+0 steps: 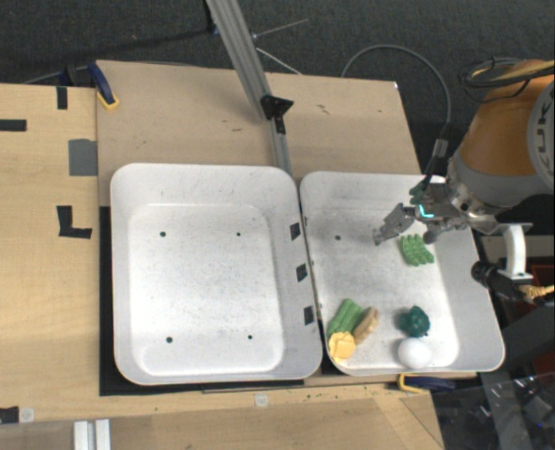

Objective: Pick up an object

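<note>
Reaching in from the right over the right-hand bin [352,195], the grey arm with its orange band [502,134] hangs its end effector [411,225] low above the bin's upper half, its two fingers spread apart with nothing between them. Just beside and below the near finger lies a light green ridged object [415,249], the closest candidate for the pick; whether a fingertip touches it cannot be told from this angle. Well apart, along the bin's front edge, sit a green-and-tan vegetable-like toy [351,317], a yellow piece [342,345] touching its lower end, a dark green lump [413,322] and a white ball [413,352] just below that. The left-hand bin [127,251] on the wooden counter [34,279] plays no part. To do this step well, the fingers would best be shifted to straddle the ridged object squarely, lowered until they flank its sides, then closed before any lift; a close that starts off-centre is likely to nudge the light piece away rather than trap it.
</note>
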`<action>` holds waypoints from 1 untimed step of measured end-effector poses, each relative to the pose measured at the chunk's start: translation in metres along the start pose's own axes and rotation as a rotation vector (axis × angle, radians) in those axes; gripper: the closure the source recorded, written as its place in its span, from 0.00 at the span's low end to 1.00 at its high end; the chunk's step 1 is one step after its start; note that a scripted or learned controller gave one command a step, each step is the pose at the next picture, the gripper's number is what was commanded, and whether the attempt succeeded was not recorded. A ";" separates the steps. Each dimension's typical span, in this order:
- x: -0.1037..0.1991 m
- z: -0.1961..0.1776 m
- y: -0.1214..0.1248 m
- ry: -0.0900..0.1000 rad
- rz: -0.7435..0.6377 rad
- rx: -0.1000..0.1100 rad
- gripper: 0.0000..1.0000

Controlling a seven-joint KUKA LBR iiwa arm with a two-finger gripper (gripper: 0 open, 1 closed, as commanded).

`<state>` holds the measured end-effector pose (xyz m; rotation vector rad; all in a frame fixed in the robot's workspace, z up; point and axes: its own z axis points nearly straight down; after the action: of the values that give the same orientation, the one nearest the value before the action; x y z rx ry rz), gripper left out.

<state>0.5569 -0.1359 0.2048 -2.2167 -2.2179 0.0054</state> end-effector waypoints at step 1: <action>0.000 -0.003 0.001 -0.001 -0.001 -0.005 0.00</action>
<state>0.5579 -0.1360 0.2074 -2.2180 -2.2222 0.0014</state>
